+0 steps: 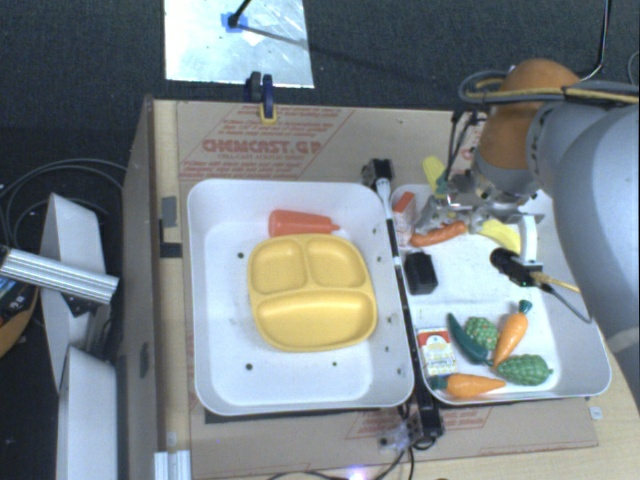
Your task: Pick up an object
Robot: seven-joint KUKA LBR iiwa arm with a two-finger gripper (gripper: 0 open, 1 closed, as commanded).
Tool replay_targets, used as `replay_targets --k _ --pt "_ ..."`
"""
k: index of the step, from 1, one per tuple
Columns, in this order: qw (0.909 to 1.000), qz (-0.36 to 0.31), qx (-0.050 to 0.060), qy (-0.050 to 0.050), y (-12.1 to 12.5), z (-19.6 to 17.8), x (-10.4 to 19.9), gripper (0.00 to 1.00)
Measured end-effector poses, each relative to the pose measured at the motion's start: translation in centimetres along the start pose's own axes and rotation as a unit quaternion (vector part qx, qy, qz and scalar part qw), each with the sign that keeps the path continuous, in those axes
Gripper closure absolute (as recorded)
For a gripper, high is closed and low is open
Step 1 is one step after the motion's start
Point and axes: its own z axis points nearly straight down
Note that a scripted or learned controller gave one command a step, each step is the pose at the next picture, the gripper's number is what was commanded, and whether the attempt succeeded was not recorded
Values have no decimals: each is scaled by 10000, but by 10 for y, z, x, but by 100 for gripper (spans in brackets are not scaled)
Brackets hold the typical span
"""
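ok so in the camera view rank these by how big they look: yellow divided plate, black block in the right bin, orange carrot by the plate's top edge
1. yellow divided plate, largest by far
2. orange carrot in the left bin
3. black block, smallest, though not much shorter than the carrot

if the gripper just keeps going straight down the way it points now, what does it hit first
Most likely the orange carrot lying right under the gripper at the top of the right bin; depth is hard to judge from this slanted view.

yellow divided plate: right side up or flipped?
Right side up. The yellow plate in the left bin shows its three hollow compartments facing up.
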Motion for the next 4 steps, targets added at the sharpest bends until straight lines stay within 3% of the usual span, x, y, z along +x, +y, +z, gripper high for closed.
replay_targets --k 2,3,4 --pt "10000 -7 -9 20 0 2 4 0" --pt "10000 -27 -31 74 1 -6 11 100" --pt "9999 -24 -72 87 2 -117 45 100"
